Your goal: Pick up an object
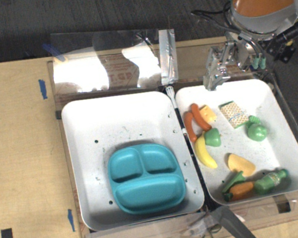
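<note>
the gripper [217,77] hangs at the upper rim of the right bin [292,139], fingers slightly apart, holding nothing. the toys crowd below it; the hot dog [197,116] touches its neighbours, so a grab may slip or nudge them.

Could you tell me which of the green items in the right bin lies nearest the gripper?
The green pepper-like piece by the right wall, just right of the patterned cracker. The other green pieces sit further from the gripper.
</note>
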Available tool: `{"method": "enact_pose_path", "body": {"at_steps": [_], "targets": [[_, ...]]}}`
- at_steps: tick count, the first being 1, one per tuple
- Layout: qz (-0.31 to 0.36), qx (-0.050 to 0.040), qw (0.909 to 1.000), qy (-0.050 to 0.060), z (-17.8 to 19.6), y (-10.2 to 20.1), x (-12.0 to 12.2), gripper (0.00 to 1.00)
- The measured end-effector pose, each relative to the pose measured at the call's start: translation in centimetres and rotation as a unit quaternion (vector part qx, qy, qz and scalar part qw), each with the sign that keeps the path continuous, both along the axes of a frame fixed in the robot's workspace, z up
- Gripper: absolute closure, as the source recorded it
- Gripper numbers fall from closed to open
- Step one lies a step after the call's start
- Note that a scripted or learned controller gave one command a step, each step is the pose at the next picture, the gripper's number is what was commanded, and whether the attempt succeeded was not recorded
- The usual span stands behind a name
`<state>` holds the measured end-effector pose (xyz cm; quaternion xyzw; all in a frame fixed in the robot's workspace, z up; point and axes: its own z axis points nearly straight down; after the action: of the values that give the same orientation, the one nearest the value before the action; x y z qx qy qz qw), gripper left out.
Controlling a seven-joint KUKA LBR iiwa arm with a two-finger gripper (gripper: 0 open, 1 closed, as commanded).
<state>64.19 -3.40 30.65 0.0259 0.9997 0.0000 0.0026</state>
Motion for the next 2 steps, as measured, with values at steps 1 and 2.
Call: {"method": "enact_pose_path", "body": {"at_steps": [1,2], "targets": [[0.041,-0.0001,0.9992,-0.002,0.6,0.7,1.3,1.00],[0.087,0.0008,0.9962,0.005,-8.4,1.7,2.3,1.00]]}}
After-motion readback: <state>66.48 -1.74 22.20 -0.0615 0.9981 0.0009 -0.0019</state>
